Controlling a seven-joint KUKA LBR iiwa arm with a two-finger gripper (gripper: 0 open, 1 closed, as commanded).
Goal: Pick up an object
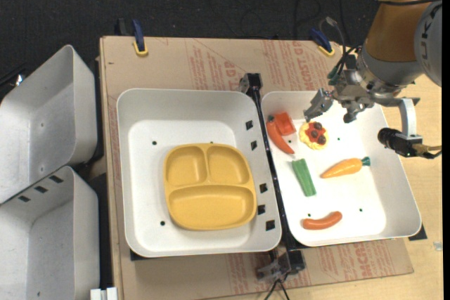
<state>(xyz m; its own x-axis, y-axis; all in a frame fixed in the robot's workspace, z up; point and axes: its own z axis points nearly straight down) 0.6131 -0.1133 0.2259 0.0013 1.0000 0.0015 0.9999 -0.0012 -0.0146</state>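
Note:
The right bin (394, 218) holds several toy foods: a red-orange piece (283, 131), a yellow round piece with dark red spots (313, 135), a green stick (304, 177), an orange carrot (344, 167) and a red sausage (321, 221). My gripper (335, 109) hangs over the bin's far part, just above and right of the yellow piece. Its two dark fingers (315, 106) are spread apart with nothing between them.
The left bin (140, 151) holds a yellow divided plate (209, 186). A black divider (264, 151) runs between the bins. Two white bins (42, 116) stand off the bench at the left. Blue clamps (139, 38) grip the board's far edge.

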